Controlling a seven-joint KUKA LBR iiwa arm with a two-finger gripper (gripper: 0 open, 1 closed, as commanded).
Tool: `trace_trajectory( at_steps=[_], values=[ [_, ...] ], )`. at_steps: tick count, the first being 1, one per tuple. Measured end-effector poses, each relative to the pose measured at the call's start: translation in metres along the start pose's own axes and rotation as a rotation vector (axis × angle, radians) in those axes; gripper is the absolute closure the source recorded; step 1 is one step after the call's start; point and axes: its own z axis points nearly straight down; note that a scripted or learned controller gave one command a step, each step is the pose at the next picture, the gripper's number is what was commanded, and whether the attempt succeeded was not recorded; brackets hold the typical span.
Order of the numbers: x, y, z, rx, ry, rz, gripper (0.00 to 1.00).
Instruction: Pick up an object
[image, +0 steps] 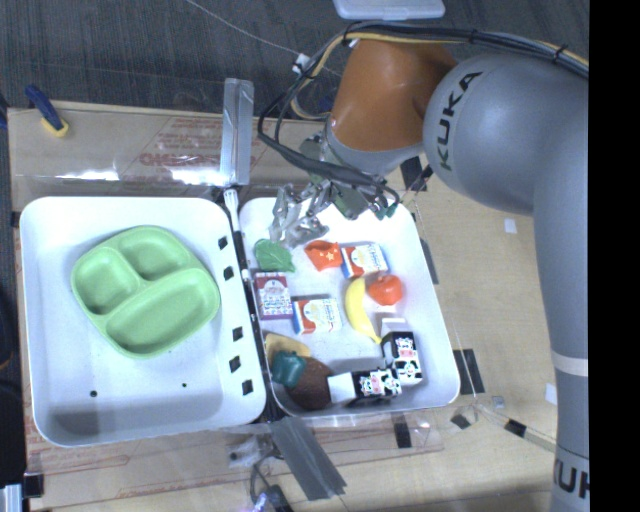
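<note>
My gripper (291, 222) hangs over the back left part of the right bin (432, 300), its metal fingers pointing down just above a green leafy toy (272, 254). Nothing shows between the fingers. Spread through that bin lie a red carton (322, 255), a small box with an orange picture (363, 259), a tomato (384, 289), a banana (358, 308), two small red and white cartons (272, 296) (317, 315), two black and white milk cartons (401, 358) (374, 384), and a brown and teal toy (297, 376).
The left bin (60, 400) holds a green divided plate (146, 288). A metal divider with black clips (238, 300) runs between the bins. The arm's orange band (385, 90) and grey body fill the upper right.
</note>
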Motion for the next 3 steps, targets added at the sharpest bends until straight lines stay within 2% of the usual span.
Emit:
trace_trajectory(
  at_steps=[1, 2, 3],
  values=[
    [0.071, -0.061, 0.04, -0.003, 0.005, -0.315, 1.0],
    [0.06, -0.101, 0.046, -0.002, 0.0, -0.698, 1.0],
    [0.06, -0.101, 0.046, -0.002, 0.001, -0.697, 0.0]
  ],
)
